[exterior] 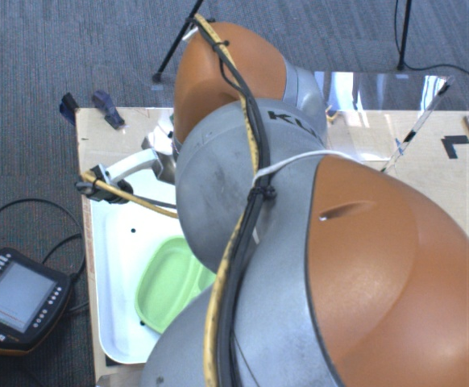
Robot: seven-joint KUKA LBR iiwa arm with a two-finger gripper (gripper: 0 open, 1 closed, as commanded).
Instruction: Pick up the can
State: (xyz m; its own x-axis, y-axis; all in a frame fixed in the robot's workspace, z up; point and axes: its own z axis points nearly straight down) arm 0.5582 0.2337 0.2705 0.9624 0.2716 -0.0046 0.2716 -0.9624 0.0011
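Most of the camera view is taken up by the arm, bent low over the bench so that its bulk covers the bins. Whether the pincer is spread or pressed together cannot be told, and the can's place cannot be made out, probably because the arm covers it. One white bin shows at the left, a green dish lying inside near its lower end; bare bin floor lies between dish and left rim.

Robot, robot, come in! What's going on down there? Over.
Big grey-and-orange arm hangs over the shallow white bin. Tool state unclear. Can unseen. Pale green plastic dish lies in the bin, part under the arm.
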